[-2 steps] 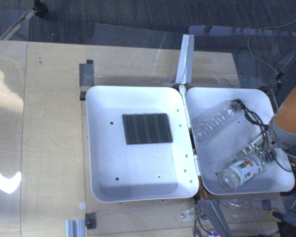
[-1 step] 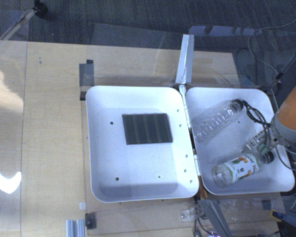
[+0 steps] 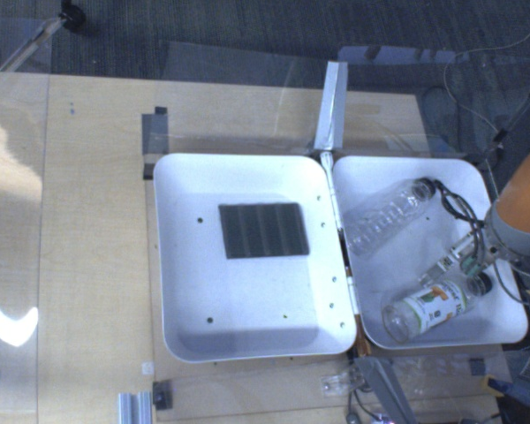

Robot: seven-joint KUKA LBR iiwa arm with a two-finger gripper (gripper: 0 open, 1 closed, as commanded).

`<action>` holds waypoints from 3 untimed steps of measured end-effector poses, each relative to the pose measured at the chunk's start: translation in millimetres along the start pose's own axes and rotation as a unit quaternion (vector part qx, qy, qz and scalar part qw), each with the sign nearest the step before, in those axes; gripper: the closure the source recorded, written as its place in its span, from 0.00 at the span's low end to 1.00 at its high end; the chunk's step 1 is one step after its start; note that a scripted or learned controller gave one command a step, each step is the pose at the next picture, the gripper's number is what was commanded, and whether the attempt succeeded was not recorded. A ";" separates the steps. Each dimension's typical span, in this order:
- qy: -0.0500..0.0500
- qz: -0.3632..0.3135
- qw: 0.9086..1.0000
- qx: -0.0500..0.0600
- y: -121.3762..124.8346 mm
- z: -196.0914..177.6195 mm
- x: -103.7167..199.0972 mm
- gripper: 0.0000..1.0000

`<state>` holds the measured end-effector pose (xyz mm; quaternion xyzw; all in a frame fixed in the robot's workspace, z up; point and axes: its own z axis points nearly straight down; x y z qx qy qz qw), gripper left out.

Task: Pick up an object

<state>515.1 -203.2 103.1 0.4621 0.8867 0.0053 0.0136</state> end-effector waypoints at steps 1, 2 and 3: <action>0.002 0.008 1.000 0.005 -5.3 12.1 23.5 0.00; 0.005 -0.050 0.999 0.006 1.6 13.4 -4.7 0.00; 0.001 -0.050 0.999 0.002 5.4 0.2 -6.4 1.00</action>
